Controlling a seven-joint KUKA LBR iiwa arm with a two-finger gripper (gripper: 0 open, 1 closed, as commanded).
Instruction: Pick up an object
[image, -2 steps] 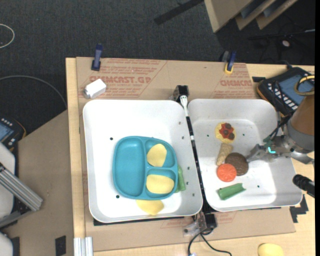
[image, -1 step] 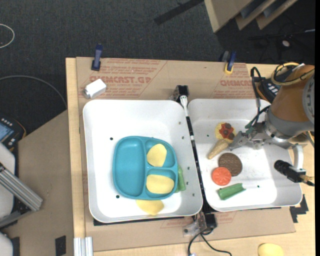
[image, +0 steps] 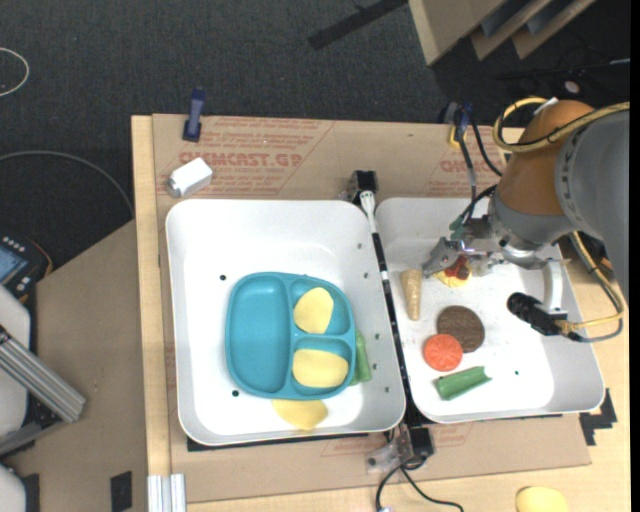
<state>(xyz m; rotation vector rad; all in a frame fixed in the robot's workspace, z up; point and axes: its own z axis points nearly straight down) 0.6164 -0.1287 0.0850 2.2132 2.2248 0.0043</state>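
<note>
The hand (image: 455, 262) sits low in the right bin (image: 575, 385); I cannot tell its grip. Brown bench (image: 290, 150) and dark floor (image: 200, 50) lie beyond it.

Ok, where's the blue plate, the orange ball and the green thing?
blue plate (image: 258, 335), camera view, on its big bare compartment.
orange ball (image: 443, 352), camera view, on its middle.
green thing (image: 461, 382), camera view, on its middle.

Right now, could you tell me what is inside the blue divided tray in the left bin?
The blue tray holds two yellow pieces in its smaller compartments; whatever lies beneath them is covered.
</note>
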